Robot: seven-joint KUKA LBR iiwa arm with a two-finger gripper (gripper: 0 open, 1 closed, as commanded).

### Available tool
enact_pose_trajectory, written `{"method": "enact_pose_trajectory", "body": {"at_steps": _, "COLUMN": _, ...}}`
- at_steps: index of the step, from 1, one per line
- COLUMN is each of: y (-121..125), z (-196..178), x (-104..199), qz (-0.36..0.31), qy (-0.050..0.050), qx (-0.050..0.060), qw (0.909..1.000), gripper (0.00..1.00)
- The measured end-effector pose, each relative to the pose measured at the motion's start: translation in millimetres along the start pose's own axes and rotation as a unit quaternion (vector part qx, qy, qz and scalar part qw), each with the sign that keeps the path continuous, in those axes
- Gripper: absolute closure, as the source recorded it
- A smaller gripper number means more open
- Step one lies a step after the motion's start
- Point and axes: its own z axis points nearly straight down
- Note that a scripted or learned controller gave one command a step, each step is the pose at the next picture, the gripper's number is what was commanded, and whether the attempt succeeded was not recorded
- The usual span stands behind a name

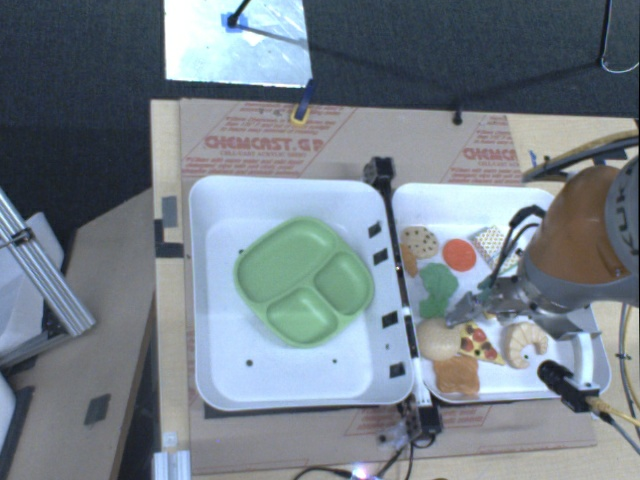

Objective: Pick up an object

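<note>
Bins side by side on cardboard-topped bench (300, 138): left shallow white bin (215, 268) carries a light green three-compartment plastic plate (303, 280), tilted diagonal, centred, with bare white floor all round it to the walls. Right shallow white bin (440, 203) is crowded with toy food: round chocolate-chip cookie (418, 241) near the divider, orange-red disc (459, 255) beside it, pale checkered cracker (490, 240) further right, green broccoli-like piece (437, 283) below the cookie, cream bun (436, 339), pizza slice with red dots (477, 343) just beside the bun, tan toast piece (456, 375) at the front wall, pale croissant-shaped piece (522, 343) on the right. Items mostly touching or near; little free floor, open strip along the back wall.

Grey arm with orange band (580, 233) leans in from the right over the right bin, wrist angled down-left. Two-finger gripper (468, 308) sits low between broccoli and pizza slice, just above the bun; fingers too blurred, cannot tell apart or together. Nothing seen between them.
</note>
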Motion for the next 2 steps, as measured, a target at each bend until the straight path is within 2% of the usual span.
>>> {"method": "enact_pose_trajectory", "body": {"at_steps": 1, "y": 1.0, "z": 31.8, "x": 0.2, "qz": -0.001, "qy": 0.0, "qx": -0.001, "qw": 1.0, "gripper": 0.0}}
{"method": "enact_pose_trajectory", "body": {"at_steps": 2, "y": 1.5, "z": 20.3, "x": 0.1, "qz": -0.001, "qy": 0.0, "qx": -0.002, "qw": 1.0, "gripper": 1.0}}
